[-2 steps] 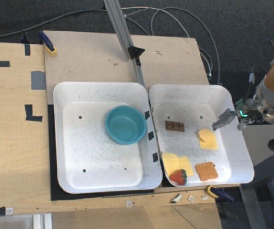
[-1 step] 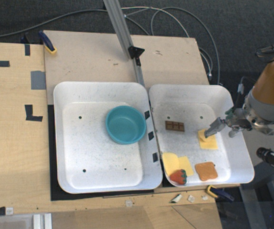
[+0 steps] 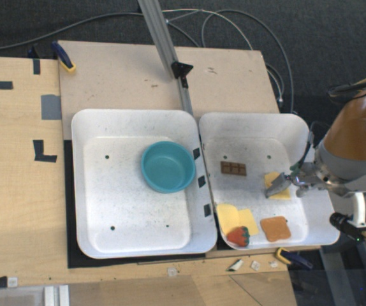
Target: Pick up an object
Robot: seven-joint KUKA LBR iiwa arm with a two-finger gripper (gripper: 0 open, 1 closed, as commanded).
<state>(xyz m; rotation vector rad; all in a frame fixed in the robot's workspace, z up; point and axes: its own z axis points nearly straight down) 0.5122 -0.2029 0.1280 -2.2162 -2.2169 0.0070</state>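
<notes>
Nearest the lower edge, a small blue-and-yellow clamp [image 3: 293,257] lies on the wooden bench [image 3: 17,190], just outside the front rim of the right bin [image 3: 250,121], with a few small white scraps [image 3: 245,264] beside it. Right bin, front row: a red strawberry [image 3: 238,236] resting against a pale yellow slab [image 3: 235,218], and beside these an orange-brown square piece [image 3: 275,228], slightly apart from both. Right bin, middle: a dark brown chocolate bar [image 3: 233,168] lying flat, well apart from the other items. Right bin, right side: a yellow wedge [image 3: 275,184], with the gripper [image 3: 278,189] lowered directly over it; the grey finger tip overlaps the wedge, but whether the fingers are spread or closed cannot be told from this angle, nor whether the wedge sits between them. Arm [image 3: 349,145]: grey wrist with orange band, entering from the right across the bin's rim. Left bin [image 3: 132,118]: a teal bowl [image 3: 168,166], upright, near the wall shared with the right bin. Rear: a slanted metal pole [image 3: 164,40] crossing a bare board behind both bins, cables [image 3: 247,24] trailing over the dark floor, and a second blue-and-yellow clamp [image 3: 64,57] at the board's far left corner. Bench, left part: dark tape marks [image 3: 43,150]
</notes>
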